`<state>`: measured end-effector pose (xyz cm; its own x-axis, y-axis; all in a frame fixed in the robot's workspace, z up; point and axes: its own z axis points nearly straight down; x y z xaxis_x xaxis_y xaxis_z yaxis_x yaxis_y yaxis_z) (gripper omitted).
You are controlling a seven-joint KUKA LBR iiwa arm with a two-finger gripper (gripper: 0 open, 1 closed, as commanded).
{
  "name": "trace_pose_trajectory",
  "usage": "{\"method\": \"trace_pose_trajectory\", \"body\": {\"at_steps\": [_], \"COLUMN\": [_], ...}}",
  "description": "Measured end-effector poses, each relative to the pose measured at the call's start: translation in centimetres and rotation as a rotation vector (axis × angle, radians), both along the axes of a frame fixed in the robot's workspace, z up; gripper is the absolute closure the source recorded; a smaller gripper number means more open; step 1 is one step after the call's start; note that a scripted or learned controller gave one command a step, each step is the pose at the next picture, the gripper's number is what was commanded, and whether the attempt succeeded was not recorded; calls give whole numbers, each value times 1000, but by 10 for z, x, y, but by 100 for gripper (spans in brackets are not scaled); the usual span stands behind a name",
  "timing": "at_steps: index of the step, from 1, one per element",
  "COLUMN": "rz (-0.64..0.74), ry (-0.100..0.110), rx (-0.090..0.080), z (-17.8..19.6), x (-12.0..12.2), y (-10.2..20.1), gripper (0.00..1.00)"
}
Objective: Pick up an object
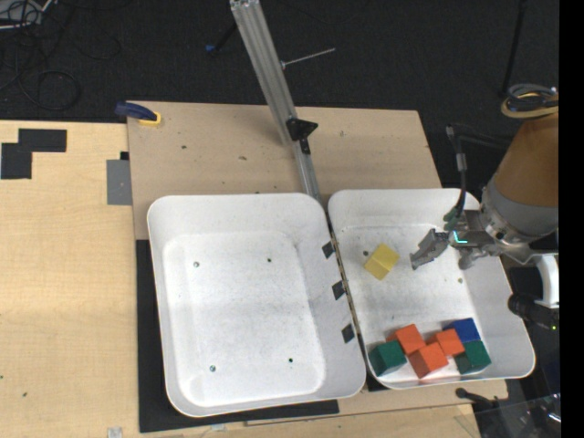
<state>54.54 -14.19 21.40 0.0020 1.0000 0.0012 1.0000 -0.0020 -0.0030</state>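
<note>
Our gripper (444, 247) hovers with fingers spread wide, holding nothing, over the right bin (429, 203). The yellow block (381, 261) lies just left of it. We judge approach underway; next needs lowering onto it.

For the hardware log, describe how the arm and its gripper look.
The arm is bulky and rounded: an orange band above, grey casing below. At the wrist, the gripper has slim grey metal fingers and a small teal light. A thin dark cable runs nearby.
</note>
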Motion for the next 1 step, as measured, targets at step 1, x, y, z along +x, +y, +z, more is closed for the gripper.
{"method": "trace_pose_trajectory", "body": {"at_steps": [1], "rz": [1], "ry": [7], "rx": [1], "z": [-65], "x": [1], "y": [0], "gripper": [0]}}
